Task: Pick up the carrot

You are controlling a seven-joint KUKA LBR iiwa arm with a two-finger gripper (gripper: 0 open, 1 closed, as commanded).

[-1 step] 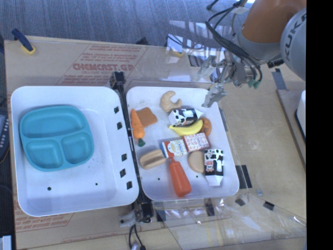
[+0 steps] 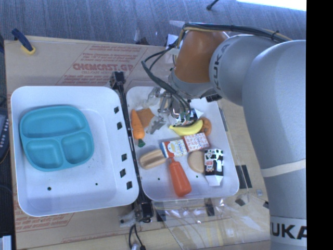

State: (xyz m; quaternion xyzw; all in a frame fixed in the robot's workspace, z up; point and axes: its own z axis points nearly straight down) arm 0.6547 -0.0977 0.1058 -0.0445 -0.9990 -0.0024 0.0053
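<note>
Camera view is showing the gripper hanging over the far end of the right bin, its metal fingers reaching down with nothing between them (whether they are spread or closed I cannot tell). The carrot is lying just to the left of the fingers, against the bin's left wall, while a banana is sitting just to their right and a hot dog and an orange bottle are lying nearer the camera.
</note>
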